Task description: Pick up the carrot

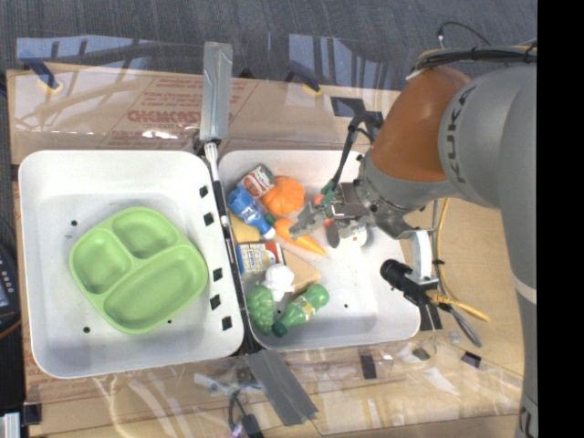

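A bench of pale wood tone carries two shallow white bins side by side, with brown cardboard lying flat behind them and clear plastic sheeting taped over the edges. Beyond the bench is a dark grey ribbed floor. The left bin holds a green divided plate. The right bin holds a heap of toy food.

The grey arm, with its orange band, reaches in from the right, and the gripper sits low over the right bin's middle. Whether its jaws are open or closed I cannot tell; the fingers are dark and blurred against the clutter.

The carrot lies just below and slightly left of the jaws, very near them or touching. Its long axis runs at a slant, the pointed tip toward the lower right and the thick end toward the upper left, beside an orange round fruit. Further left of the jaws lie a blue packet and a small can. Below them sit green grapes and a green bottle.
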You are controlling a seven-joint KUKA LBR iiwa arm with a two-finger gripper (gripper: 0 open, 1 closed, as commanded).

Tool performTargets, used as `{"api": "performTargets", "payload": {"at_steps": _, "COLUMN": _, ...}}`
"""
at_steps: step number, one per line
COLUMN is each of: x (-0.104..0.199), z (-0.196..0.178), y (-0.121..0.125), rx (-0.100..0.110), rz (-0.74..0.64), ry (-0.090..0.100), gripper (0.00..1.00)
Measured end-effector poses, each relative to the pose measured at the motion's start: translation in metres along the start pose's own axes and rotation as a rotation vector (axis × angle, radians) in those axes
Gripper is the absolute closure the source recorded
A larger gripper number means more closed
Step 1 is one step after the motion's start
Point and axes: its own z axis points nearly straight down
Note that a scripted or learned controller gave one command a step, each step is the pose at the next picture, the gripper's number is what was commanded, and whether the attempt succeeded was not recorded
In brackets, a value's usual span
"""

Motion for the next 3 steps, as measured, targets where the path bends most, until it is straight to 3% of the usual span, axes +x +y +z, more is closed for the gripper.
{"api": "performTargets", "payload": {"at_steps": 1, "x": -0.021, "z": 0.074, "y": 0.032, "rx": 0.001, "rz": -0.222, "ry": 0.001, "gripper": 0.00}}
{"api": "performTargets", "payload": {"at_steps": 2, "x": -0.027, "z": 0.113, "y": 0.049, "rx": -0.002, "rz": -0.185, "ry": 0.000, "gripper": 0.00}}
{"api": "performTargets", "payload": {"at_steps": 3, "x": -0.028, "z": 0.103, "y": 0.049, "rx": 0.000, "rz": -0.189, "ry": 0.000, "gripper": 1.00}}
